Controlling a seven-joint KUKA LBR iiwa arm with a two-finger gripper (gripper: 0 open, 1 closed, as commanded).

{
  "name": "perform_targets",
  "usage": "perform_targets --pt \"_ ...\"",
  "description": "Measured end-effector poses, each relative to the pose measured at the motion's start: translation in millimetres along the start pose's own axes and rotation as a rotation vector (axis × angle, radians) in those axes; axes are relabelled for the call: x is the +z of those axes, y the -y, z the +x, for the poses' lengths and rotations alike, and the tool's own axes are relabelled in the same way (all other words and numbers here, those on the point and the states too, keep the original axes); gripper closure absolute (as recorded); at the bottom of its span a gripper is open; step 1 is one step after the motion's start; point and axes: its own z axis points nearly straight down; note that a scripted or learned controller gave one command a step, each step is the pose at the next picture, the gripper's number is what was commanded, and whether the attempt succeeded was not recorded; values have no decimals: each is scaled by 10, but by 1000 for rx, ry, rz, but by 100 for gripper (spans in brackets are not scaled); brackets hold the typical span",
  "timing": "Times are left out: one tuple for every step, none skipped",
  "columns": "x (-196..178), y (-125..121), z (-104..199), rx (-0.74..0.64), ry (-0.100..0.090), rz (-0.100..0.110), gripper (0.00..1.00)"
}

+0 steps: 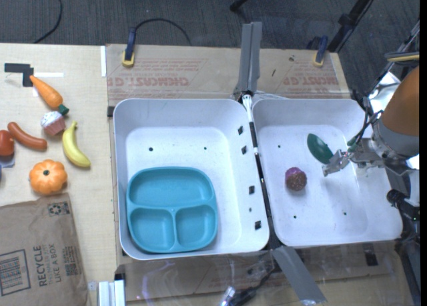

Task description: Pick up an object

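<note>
In the right bin [373, 221] lie a small dark purple ball [295, 179] near the middle and a dark green leaf-shaped piece [319, 147] a little farther back. My gripper [335, 163] reaches in from the right, low over the bin floor. It sits just right of the green piece's near end and up and right of the ball, about a ball's width away. I see nothing held in it. The grey arm with its orange band [403, 115] covers the bin's right edge.
A teal divided tray [172, 210] fills the front of the left bin [133, 131]. Toy foods lie on the bench at far left: carrot [48, 91], banana [73, 146], pumpkin [48, 177], sausage [27, 135]. A grey divider post [251, 58] stands behind the bins.
</note>
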Motion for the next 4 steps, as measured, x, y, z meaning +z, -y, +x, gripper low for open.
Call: perform_targets --pt "163 -435 -92 -13 -7 -2 0" --pt "93 -436 -112 -15 -2 -1 100" --pt "95 -439 -95 -16 -5 0 0" --pt "157 -938 -103 -14 -7 -3 0"
